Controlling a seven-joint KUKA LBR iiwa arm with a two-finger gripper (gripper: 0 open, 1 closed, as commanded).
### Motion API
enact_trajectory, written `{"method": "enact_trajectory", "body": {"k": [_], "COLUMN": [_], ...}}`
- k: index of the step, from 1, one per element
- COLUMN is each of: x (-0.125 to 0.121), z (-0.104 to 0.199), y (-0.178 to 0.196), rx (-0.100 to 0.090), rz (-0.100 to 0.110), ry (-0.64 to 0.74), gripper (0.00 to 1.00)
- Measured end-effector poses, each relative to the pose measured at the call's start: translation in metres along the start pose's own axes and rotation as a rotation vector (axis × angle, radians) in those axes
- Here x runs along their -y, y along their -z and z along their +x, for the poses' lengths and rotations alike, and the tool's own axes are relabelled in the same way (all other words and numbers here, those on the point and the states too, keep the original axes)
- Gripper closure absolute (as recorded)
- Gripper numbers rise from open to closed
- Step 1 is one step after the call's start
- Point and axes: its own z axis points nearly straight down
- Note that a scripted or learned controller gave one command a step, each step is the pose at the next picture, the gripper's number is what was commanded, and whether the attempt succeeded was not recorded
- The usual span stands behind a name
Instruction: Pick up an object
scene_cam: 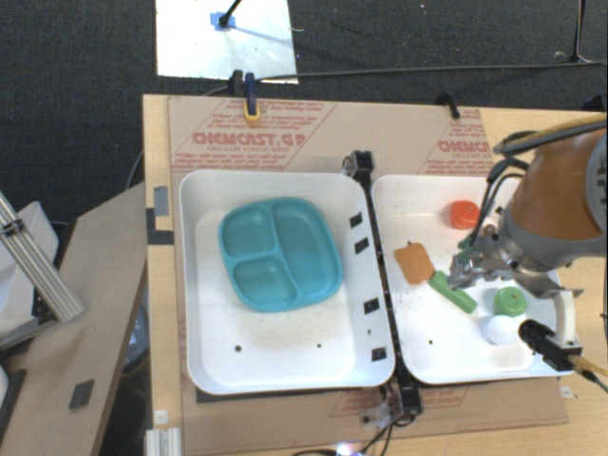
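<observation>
Dark carpet fills the top of the frame, and below it the bench (313,126), covered with printed brown board, carries two shallow white bins side by side. At the right edge the grey arm (560,207) with its orange band reaches in over the right bin (418,354).

Its tool (465,272) hangs low in the middle of that bin, right above the upper end of the green stick (451,293), which is the likeliest object for the pick. Whether the tool is wide or narrow cannot be told, since the wrist hides it.

The risks come from crowding. The stick lies at a slant, so a tool not lined up across it could push it aside rather than close on it. The brown piece (414,262) lies just left of the stick and the green round piece (510,301) just right, so either could be knocked or caught along with it. A slim stick could also slip out on the lift.

The left bin (204,350) holds one thing, a teal divided plate (280,253), lying flat near its middle. The right bin holds the smaller things: the stick, the brown piece, the green round piece, an orange piece (464,214) toward the upper part, and a white ball (500,330) near the lower edge.
</observation>
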Motion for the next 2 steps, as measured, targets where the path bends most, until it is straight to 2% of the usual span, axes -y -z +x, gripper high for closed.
{"method": "enact_trajectory", "body": {"k": [1,2], "x": [-0.003,-0.013], "z": [0.000,0.048], "y": [0.042,0.037], "rx": [0.000,-0.002], "rz": [-0.001,0.000], "ry": [0.001,0.006], "gripper": [1.00,1.00]}}
